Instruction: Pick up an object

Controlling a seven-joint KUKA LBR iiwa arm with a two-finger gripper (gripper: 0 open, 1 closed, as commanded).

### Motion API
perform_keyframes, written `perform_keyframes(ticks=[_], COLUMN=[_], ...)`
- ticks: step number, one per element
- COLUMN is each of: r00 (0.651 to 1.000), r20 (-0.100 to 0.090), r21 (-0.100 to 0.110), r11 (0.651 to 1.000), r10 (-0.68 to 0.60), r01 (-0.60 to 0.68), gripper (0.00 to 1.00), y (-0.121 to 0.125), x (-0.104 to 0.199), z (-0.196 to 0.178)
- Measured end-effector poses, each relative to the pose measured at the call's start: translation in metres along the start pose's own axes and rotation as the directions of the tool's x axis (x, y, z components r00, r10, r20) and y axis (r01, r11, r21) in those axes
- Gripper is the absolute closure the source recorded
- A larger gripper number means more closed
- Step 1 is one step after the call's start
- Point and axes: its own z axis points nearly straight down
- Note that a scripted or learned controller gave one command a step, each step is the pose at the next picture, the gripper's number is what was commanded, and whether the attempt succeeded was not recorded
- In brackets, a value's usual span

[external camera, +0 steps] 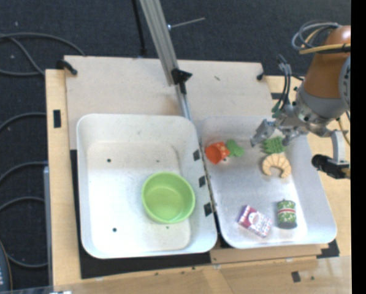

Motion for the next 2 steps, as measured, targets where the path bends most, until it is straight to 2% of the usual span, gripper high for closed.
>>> perform_keyframes(ticks=[2], r00=[1.0], r20=[-0.001], r21=[0.004], r11=[1.0], r10=[0.003], r01=[-0.003], gripper=[0.0], y=[0.003], x=[-0.002], z=[0.095])
